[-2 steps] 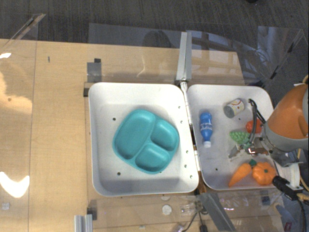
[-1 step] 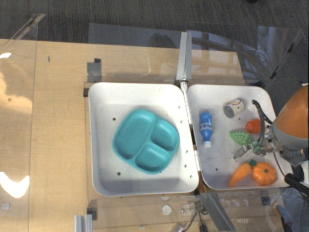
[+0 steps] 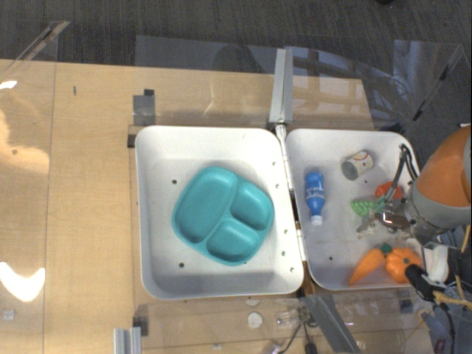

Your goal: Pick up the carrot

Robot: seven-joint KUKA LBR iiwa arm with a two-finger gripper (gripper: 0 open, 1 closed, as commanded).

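The carrot point(image 3: 366, 266) is an orange cone with a green top, lying near the front edge of the right bin point(image 3: 332, 271), its tip pointing to the front left. My gripper point(image 3: 386, 219) hangs at the bin's right side, just behind the carrot and above a green leafy item point(image 3: 363, 206). It is apart from the carrot, and nothing shows in its grasp. The arm's orange band point(image 3: 448, 174) sits over the bin's right rim.
An orange round vegetable point(image 3: 403, 263) touches the carrot's right side. A red item point(image 3: 386, 190), a small grey can point(image 3: 357, 164) and a blue bottle point(image 3: 315, 195) also lie in the right bin. The left bin point(image 3: 155, 198) holds a teal divided plate point(image 3: 223, 214).
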